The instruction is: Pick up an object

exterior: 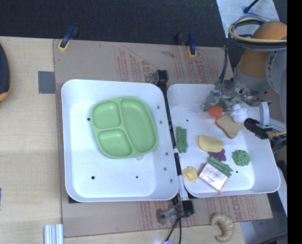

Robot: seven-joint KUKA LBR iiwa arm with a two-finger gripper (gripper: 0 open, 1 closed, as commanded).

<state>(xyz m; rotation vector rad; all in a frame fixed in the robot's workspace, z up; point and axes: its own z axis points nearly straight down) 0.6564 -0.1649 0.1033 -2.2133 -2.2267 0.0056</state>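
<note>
Your gripper (215, 101) hanging over the right white bin (262, 184)'s far corner, grip unreadable, small smooth orange-red toy (215, 111) lying just beneath, tan bread-slice toy (228, 126) crowding beside, glossy green divided plate (124, 126) sitting left.

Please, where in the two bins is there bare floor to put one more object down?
Left bin: bare white floor all around the green tray, widest along the front and left walls. Right bin: a bare patch at the back left, between the green bean and the gripper. Its front and right parts are crowded with toy food.
</note>
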